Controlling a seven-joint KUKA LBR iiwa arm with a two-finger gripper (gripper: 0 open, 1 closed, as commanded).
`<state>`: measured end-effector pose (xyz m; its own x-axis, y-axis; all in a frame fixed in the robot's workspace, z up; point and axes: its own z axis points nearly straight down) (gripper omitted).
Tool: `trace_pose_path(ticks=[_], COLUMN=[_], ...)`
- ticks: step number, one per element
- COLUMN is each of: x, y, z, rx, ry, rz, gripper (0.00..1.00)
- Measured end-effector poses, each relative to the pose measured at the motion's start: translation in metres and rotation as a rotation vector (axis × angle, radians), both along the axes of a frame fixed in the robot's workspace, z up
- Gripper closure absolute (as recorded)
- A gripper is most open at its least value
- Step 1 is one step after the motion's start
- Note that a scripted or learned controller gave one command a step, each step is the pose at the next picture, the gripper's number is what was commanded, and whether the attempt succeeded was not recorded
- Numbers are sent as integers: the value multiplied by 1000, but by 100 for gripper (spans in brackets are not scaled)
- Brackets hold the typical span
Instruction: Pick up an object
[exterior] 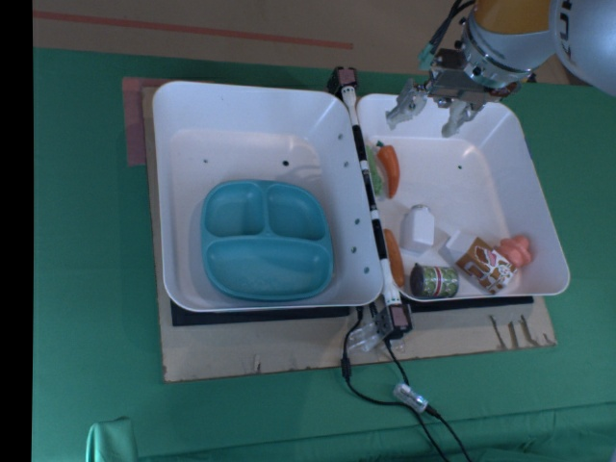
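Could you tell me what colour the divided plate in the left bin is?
Teal, as the camera view shows: the divided plate.

We can read only one piece of lettering: part of the maker's name in dark capitals, "KU" and perhaps the start of a further letter, on the grey arm (585, 17) at the far right corner of the bench (the rest runs out of the picture). The small can (434, 280) and the patterned carton (487, 265), both near the front edge of the right bin (539, 195), carry printed labels, but we cannot make out any words on them.
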<state>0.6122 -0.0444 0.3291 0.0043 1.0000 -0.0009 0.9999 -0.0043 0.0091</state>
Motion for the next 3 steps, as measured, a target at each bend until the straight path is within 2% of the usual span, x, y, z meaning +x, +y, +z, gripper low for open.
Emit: trace_pose_path(ticks=[1, 2, 3], x=[62, 90, 91], y=[-90, -95, -114], z=[-50, -92, -107], rx=[-8, -9, 10], ry=[-4, -4, 3], rz=[-4, 0, 6], gripper=[0, 0, 0])
